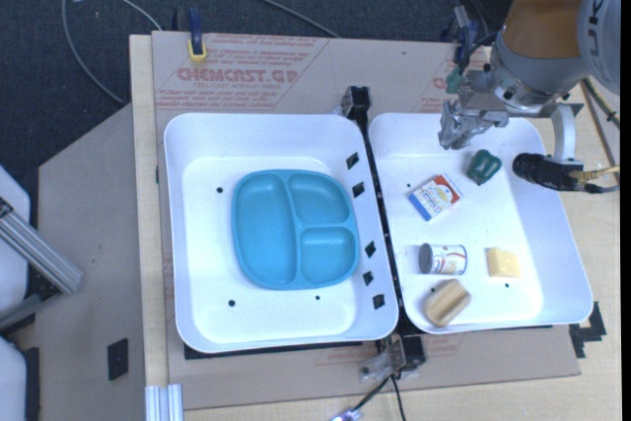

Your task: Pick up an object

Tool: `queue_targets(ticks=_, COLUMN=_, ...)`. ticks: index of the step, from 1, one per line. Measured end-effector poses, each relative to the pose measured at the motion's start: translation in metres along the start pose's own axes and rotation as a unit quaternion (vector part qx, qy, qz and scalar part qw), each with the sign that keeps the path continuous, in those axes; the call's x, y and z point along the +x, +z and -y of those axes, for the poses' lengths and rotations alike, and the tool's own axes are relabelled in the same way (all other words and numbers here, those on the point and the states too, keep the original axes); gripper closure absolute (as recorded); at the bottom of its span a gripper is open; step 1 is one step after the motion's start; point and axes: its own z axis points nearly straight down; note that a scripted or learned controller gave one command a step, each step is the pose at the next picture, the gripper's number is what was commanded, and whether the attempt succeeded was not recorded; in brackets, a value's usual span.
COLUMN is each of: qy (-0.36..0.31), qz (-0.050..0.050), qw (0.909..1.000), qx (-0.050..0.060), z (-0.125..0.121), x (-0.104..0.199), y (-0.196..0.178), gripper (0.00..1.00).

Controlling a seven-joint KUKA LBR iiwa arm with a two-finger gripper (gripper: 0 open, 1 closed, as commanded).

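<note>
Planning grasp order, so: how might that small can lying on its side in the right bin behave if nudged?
The small can lies on its side, so it would probably roll. It looks rigid and smooth, perhaps slippery to pinch.

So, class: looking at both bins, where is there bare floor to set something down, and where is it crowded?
Left bin: bare margin all round the blue divided plate. Right bin: bare at its far left corner and down its right side. Crowded: the middle, around the small box, can, yellow block and wooden block.
</note>
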Motion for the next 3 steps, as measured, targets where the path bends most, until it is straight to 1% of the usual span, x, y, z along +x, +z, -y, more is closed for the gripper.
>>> queue_targets(ticks=1, qy=0.0, qz=0.0, qw=1.0, qx=-0.002, z=-0.004, x=0.051, y=-0.004, gripper=1.0)
queue_targets(ticks=2, qy=0.0, qz=0.0, qw=1.0, qx=0.0, z=0.005, x=0.103, y=0.012, gripper=1.0)
queue_targets(ticks=3, qy=0.0, qz=0.0, qw=1.0, qx=0.0, z=0.016, x=0.155, y=0.013, gripper=1.0)
